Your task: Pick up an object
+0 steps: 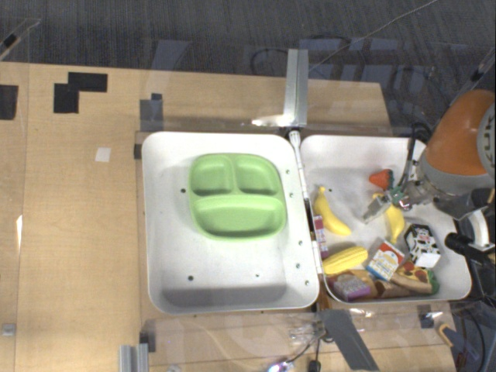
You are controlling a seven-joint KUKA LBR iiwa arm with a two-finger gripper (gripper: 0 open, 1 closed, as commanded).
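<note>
The right bin point(349, 155) holds several toy foods. A yellow banana point(332, 215) lies at its left side, and a smaller yellow piece point(395, 223) lies near the middle. A red item point(380, 179) sits further back. My gripper point(377, 206) reaches in from the right, low over the bin floor between the red item and the smaller yellow piece. It points toward the banana, with a gap of bare floor between them. Nothing can be seen held in it.
A corn cob point(345, 259), a small carton point(384, 262), a black-and-white box point(422, 242), a pizza slice point(411, 279) and a purple item point(353, 285) crowd the right bin's front. The left bin point(167, 231) bears a green divided plate point(235, 194).
</note>
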